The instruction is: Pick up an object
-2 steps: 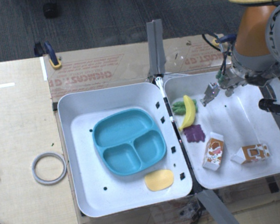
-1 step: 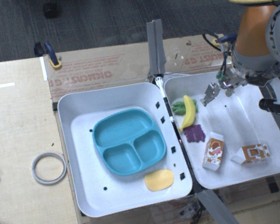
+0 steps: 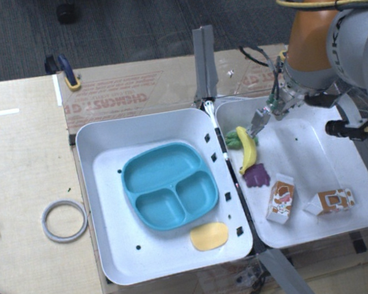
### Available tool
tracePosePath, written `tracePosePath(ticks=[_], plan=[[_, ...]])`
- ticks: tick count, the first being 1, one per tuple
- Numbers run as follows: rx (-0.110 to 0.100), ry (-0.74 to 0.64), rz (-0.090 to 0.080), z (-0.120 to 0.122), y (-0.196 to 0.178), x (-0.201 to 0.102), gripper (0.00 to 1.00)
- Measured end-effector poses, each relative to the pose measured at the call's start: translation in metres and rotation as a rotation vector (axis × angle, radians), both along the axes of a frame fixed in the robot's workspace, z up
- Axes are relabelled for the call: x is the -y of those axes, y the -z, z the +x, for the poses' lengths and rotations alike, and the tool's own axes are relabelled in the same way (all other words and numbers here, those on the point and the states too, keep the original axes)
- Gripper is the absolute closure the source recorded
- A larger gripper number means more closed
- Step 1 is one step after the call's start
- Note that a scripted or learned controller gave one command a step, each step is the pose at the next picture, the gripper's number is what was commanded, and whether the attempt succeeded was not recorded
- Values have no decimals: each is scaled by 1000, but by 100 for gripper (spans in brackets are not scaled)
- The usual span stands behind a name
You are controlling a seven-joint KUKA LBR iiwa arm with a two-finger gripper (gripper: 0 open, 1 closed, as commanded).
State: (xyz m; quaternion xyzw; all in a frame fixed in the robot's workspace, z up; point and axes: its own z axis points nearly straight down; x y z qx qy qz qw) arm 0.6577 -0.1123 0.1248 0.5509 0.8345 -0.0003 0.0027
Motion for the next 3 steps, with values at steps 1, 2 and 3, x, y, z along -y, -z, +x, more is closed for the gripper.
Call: tracePosePath(ticks=[1, 2, 3], plan=[[-1, -237, 1, 2, -68, -42, 0], [8, -455, -4, -16, 19, -3, 0], [-4, -382, 3, -90, -7, -6, 0]])
